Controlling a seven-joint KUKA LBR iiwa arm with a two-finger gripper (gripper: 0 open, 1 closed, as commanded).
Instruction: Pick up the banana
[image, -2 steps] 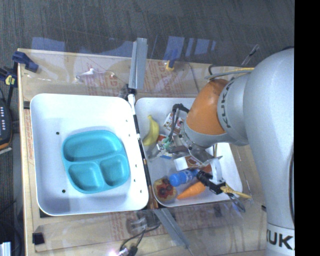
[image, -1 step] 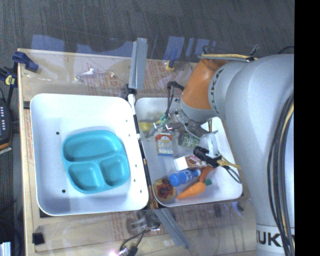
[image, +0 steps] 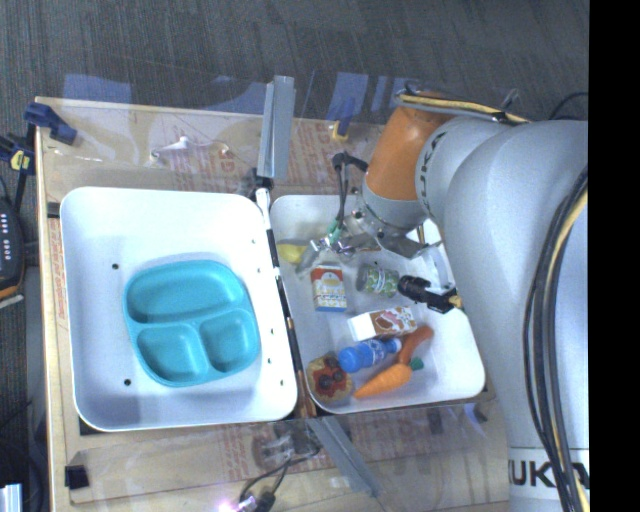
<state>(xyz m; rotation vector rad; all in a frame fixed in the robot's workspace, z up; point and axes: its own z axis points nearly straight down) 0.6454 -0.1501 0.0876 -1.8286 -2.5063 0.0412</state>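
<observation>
The banana (image: 290, 253) shows as a small yellow shape at the left side of the right bin (image: 462, 352), close to the wall between the two bins. Most of it is hidden under the gripper's metal parts. My gripper (image: 328, 243) hangs low over the bin's upper left part, just right of the banana and touching or nearly touching it. The grey arm with its orange band (image: 400, 150) reaches in from the right.
The right bin also holds a red and white carton (image: 328, 288), a green can (image: 378, 280), a white box (image: 385, 322), a blue bottle (image: 368, 354), a carrot (image: 385, 380) and a round pouch (image: 328, 378). A blue divided plate (image: 190, 322) lies in the left bin (image: 90, 230).
</observation>
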